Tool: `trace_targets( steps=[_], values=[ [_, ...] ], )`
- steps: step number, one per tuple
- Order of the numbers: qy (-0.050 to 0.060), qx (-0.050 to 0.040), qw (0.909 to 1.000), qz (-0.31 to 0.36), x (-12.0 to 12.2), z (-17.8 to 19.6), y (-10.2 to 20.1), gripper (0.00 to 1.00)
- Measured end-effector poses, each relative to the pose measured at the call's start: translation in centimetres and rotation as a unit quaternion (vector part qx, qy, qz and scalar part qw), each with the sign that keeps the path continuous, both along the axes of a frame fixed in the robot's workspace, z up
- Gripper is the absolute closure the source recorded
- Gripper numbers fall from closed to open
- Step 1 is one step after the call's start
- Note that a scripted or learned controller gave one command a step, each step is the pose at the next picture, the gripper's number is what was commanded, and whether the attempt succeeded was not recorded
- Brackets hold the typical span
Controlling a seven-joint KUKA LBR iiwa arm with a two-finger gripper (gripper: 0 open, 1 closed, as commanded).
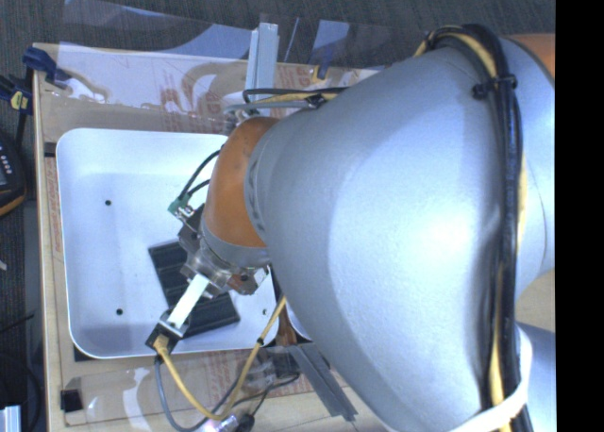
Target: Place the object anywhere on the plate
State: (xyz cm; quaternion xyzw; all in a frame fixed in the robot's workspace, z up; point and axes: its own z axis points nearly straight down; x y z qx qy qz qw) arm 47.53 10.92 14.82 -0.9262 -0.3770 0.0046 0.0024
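Note:
A flat black ridged rectangle [176, 270] lies on the floor of the left white bin [104, 232], near its front right part. My gripper [225, 275] hangs straight over the right side of this rectangle, below the orange band of the wrist. The wrist covers the gripper from above, so what lies directly under it is hidden. The grey arm covers most of the right half of the view, including the right bin.
The left bin's floor shows two small dark dots at the left. Behind the bins stands a wall with clear plastic sheets and a metal post [264, 53]. Loose cables [236, 392] lie at the front edge of the bench.

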Motion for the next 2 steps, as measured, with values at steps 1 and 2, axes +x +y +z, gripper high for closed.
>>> trace_targets(
  steps=[1,2],
  values=[
    [-0.004,0.0005,0.9999,-0.012,2.4,8.5,-6.9,1.0],
    [-0.002,0.0,0.9983,0.058,0.0,4.2,-1.2,1.0]
  ],
)
